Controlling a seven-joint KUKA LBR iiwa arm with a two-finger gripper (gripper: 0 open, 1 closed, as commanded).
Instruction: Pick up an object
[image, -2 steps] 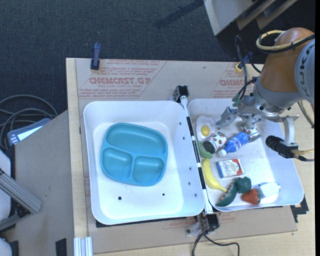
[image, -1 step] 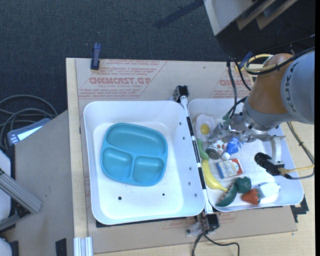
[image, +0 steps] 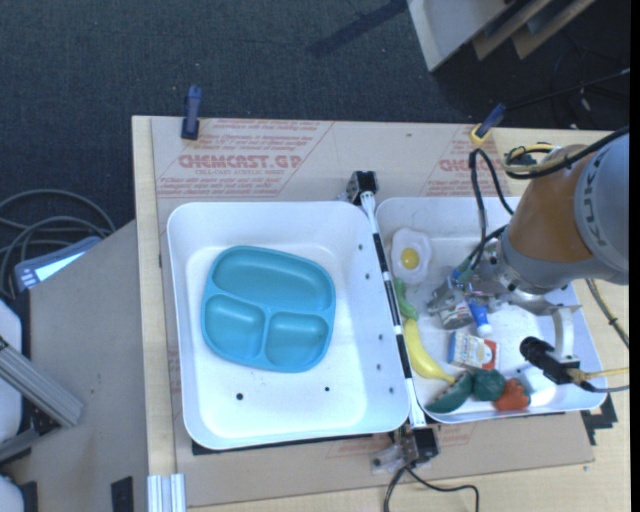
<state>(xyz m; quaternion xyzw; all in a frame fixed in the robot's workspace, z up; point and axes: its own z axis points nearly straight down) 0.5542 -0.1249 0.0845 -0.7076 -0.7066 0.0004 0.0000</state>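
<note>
Here I see two white bins side by side on a bench, from above. The left bin (image: 190, 300) holds a blue tray (image: 268, 308) with three compartments, lying flat near its middle. The right bin (image: 590, 345) is crowded. At its far left lies a toy fried egg (image: 409, 257). Along its left wall runs a banana (image: 424, 357), with a green piece (image: 404, 302) just beyond it. Near the front sit a small box (image: 471, 350), a dark green item (image: 476, 388) and a red one (image: 513, 396), close together. The arm (image: 560, 225) comes in from the right over this bin. Its gripper (image: 462, 300) hangs low over the bin's middle, above a small white and blue object (image: 482, 320). I cannot tell how its grip stands.
</note>
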